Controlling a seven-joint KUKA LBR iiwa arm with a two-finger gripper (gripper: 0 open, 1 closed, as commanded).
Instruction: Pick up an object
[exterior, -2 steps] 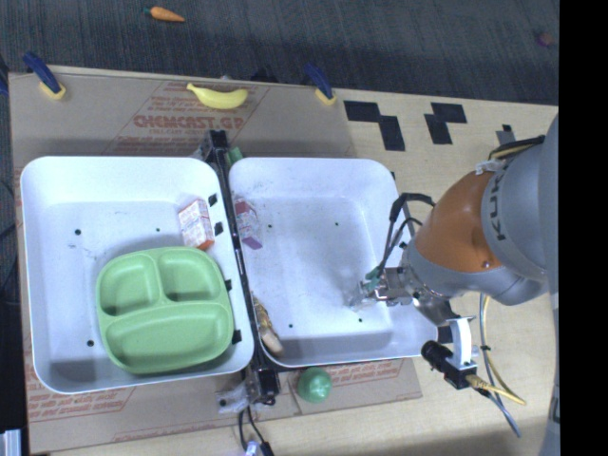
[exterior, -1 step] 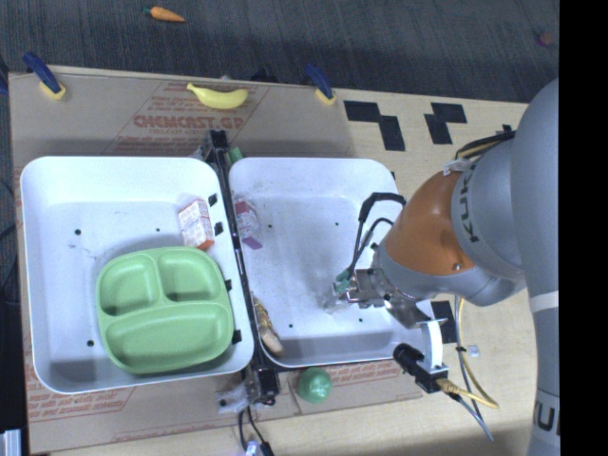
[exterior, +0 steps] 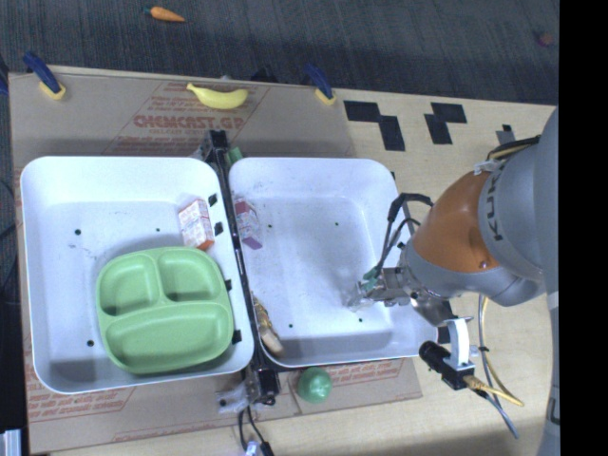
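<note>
My gripper [exterior: 366, 291] is low in the right bin [exterior: 313, 174], close to its right wall and near the front. The grey arm with its orange band [exterior: 456, 231] comes in over the bin's right rim. A purple and white packet [exterior: 246, 222] lies at the right bin's left wall, well away from the gripper. At the bin's front left corner rests a brownish object [exterior: 267, 332]. A small red and white carton [exterior: 195, 224] sits in the left bin [exterior: 57, 217], just behind a green divided tray [exterior: 166, 307].
Outside the bins, a green ball [exterior: 313, 384] lies on the cardboard in front of the right bin and a yellow banana [exterior: 218, 94] behind the left one. An orange carrot-like item [exterior: 166, 13] is on the dark floor. Blue clamps [exterior: 45, 75] hold the cardboard.
</note>
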